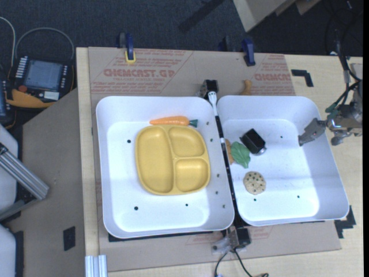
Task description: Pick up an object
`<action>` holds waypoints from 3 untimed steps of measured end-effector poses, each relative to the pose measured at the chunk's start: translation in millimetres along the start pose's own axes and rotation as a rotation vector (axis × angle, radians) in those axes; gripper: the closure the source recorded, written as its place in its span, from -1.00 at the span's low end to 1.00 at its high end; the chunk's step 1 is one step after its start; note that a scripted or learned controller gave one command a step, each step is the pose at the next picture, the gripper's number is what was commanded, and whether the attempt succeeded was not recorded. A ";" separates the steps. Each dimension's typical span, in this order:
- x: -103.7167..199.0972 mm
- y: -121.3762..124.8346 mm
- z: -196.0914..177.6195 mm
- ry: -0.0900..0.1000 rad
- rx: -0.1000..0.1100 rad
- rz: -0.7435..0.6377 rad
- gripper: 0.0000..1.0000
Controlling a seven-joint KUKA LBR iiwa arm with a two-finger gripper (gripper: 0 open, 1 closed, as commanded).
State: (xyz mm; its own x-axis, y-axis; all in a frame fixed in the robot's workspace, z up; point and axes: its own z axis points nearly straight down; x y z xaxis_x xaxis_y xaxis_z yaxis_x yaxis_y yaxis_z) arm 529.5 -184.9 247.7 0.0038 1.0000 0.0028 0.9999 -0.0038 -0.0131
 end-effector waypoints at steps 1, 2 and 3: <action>0.7 2.5 -6.8 -0.003 -0.013 -0.004 -1.00; 4.3 9.7 53.5 0.000 -0.006 -0.004 -1.00; -0.4 2.7 100.9 0.000 -0.006 -0.003 -1.00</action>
State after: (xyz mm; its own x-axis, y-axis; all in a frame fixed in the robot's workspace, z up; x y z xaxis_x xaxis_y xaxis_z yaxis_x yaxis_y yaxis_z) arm 530.9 -185.0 146.8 0.0011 1.0000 0.0025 1.0000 -0.0011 -0.0070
